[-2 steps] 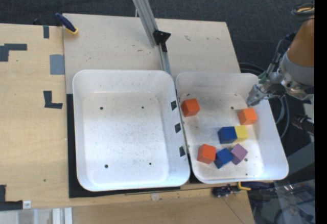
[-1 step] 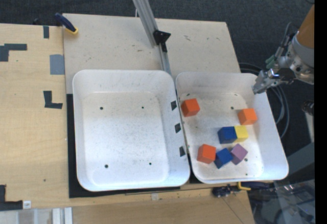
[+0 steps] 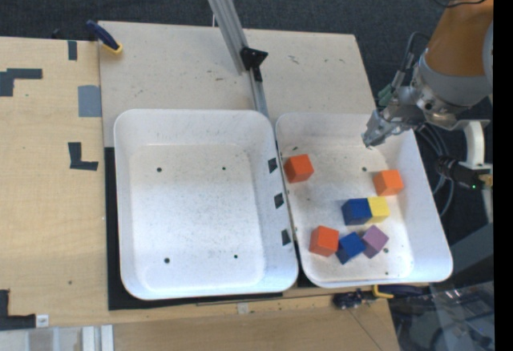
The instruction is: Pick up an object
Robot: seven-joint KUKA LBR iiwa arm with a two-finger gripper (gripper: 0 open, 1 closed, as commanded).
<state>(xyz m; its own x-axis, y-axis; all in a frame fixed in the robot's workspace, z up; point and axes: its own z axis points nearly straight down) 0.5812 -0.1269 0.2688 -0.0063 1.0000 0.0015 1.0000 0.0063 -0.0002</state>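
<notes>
Seven small blocks lie in the right bin (image 3: 417, 173): an orange cube (image 3: 299, 168) near its left wall, another orange cube (image 3: 388, 182) at right, and a blue (image 3: 356, 211), yellow (image 3: 378, 207), orange (image 3: 324, 241), blue (image 3: 350, 247) and purple (image 3: 374, 240) cluster. The gripper (image 3: 374, 135) hovers above the bin's upper right area, carrying nothing visible; its opening cannot be told.

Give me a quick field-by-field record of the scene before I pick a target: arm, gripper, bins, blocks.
arm: reaches in from the right, orange band above the wrist
gripper: over the right bin's upper right part, no block between its fingers
right bin: holds seven blocks
orange blocks: three
blue blocks: two
yellow block: touching a blue one
purple block: beside the lower blue one
left bin: white, speckled
</notes>
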